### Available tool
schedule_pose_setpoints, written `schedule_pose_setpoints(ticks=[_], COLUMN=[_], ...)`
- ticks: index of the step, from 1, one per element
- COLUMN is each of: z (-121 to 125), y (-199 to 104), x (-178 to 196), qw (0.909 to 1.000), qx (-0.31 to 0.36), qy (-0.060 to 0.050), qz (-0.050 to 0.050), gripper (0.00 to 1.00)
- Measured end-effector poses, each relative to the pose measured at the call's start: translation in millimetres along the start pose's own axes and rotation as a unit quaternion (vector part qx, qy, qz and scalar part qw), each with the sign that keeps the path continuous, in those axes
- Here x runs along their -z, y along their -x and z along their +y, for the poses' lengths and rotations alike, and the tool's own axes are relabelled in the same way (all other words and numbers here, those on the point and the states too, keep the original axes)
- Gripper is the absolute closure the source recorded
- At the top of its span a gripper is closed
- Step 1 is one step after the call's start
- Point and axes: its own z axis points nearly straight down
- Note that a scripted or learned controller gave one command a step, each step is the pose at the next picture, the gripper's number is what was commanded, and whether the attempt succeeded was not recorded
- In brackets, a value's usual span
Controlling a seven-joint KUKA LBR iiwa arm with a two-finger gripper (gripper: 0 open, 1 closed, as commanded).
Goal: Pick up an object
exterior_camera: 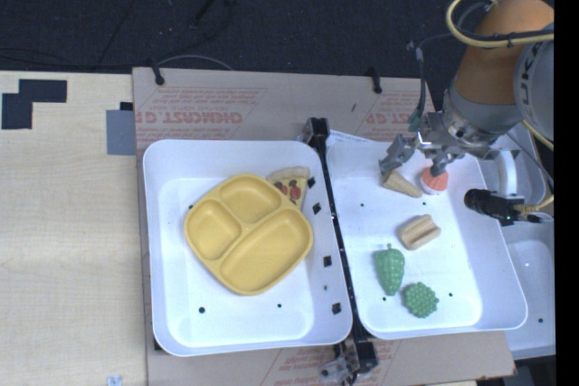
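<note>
My gripper (417, 165) hangs over the back of the right bin (488, 285), its fingers spread open. A pale wedge of cheese (402, 184) lies just below the left finger (394, 160). A small orange-red round piece (435, 181) sits under the right finger. Nothing is held between the fingers. Further forward in the same bin lie a tan bread roll (419, 231), a green strawberry-shaped piece (390, 269) and a green bumpy piece (420, 299).
The left bin (172, 194) holds a yellow divided plate (249, 233) with a pizza slice (291, 185) tucked behind its far edge. A black divider (330, 221) runs between the bins. The arm (498, 59) rises at the right.
</note>
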Motion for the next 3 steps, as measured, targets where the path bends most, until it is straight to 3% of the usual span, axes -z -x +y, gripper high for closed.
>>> schedule_pose_setpoints(ticks=[2,3], z=[-9.9,-9.2], y=[0.5,1.3], x=[-114.4,-101.2], qw=[1.0000,1.0000], qx=[0.000,-0.001], qy=[-0.002,-0.001], qz=[0.000,0.000], gripper=[0.00,1.00])
